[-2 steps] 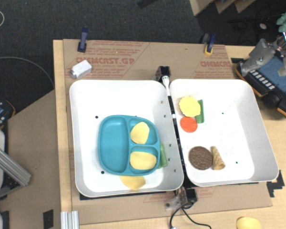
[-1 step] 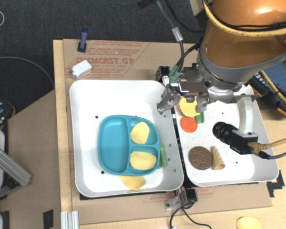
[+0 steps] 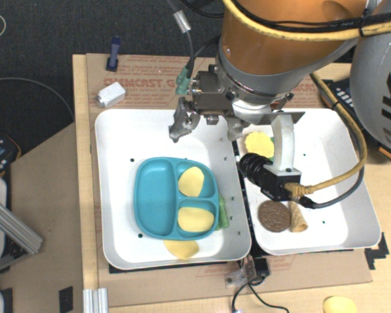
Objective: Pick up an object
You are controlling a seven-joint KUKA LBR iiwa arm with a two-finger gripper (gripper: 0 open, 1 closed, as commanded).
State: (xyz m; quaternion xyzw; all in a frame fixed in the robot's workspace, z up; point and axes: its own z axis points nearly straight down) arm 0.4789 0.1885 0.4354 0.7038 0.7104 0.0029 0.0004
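The arm comes in from the right and its gripper (image 3: 233,128) hangs over the far part of the bins, right above the wall where the left bin (image 3: 111,175) meets the right bin (image 3: 352,175). Whether the claw is apart or together, I cannot tell from up here; nothing shows clamped in it. Down in the left bin sits a blue divided tray (image 3: 158,197), with one yellow piece (image 3: 191,181) in its far right compartment and a second yellow piece (image 3: 195,219) in its near right compartment. A third yellow piece (image 3: 181,248) pokes out at the tray's near edge, and a green sliver (image 3: 222,214) lies against its right side. Over in the right bin, a yellow disc (image 3: 260,145) lies just beside the gripper, partly hidden by it. Nearer, a brown disc (image 3: 274,217) touches a tan chunk (image 3: 299,219). Beyond the bins, on the cardboard, rest a white block (image 3: 111,94) and a blue item (image 3: 113,53).
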